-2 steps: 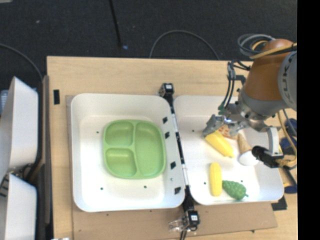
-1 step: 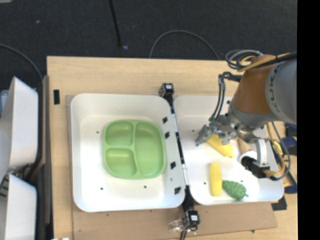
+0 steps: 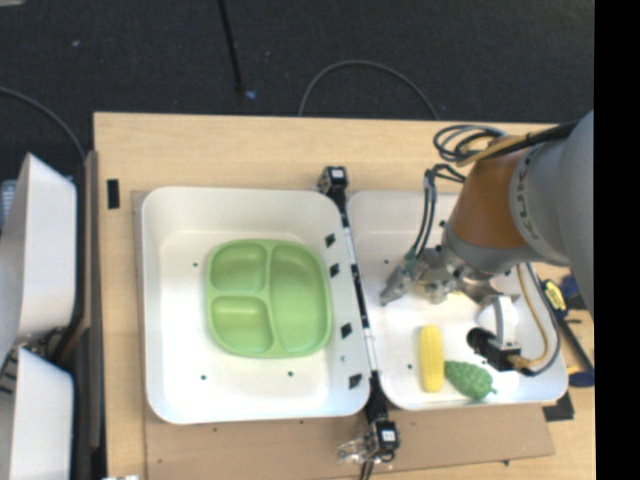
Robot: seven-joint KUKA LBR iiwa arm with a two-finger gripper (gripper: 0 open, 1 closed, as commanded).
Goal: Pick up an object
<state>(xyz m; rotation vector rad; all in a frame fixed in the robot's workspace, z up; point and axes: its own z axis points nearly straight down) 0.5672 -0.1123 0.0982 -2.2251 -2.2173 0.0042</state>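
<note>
— Since the gripper (image 3: 405,278) hangs in the right bin (image 3: 400,208), which way lies the yellow corn (image 3: 431,358) from it?

— Toward the lower right of the frame, near but apart, with its long axis almost vertical in the picture.

— And the fingers?

— It cannot be told if they are spread or closed.

— Materials?

— The corn looks bumpy plastic; the green knobby toy (image 3: 470,379) touches its lower end. The green divided plate (image 3: 270,298) in the left bin (image 3: 160,298) is smooth.

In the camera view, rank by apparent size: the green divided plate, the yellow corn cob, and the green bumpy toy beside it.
1. Green divided plastic plate, clearly largest.
2 and 3. Yellow corn cob and green bumpy toy look close in size; the cob is longer, the toy wider, so I won't rank them.
</note>
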